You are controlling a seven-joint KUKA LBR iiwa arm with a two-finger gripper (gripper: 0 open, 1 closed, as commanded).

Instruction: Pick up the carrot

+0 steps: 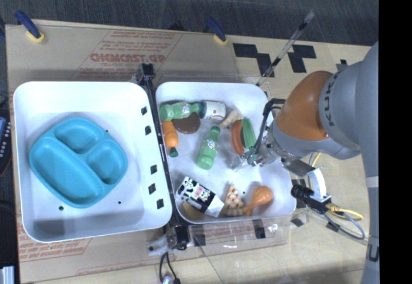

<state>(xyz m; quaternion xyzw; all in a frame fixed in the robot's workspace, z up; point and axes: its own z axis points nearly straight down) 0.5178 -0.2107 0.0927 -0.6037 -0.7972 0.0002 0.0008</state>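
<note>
Gripper (248, 159) hovers mid-bin, grip unreadable; it should slide left to the carrot (170, 138) by the wall.

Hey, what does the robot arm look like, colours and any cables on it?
The arm is smooth rounded grey with a glossy orange band above the wrist. Its end effector is a small dark metal piece, with a thin black cable looping beside the wrist.

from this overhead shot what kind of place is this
Likely a robot lab test bench: a KUKA arm reaching over two white bins, toy food such as a carrot, and cardboard clamped under it all.
</note>
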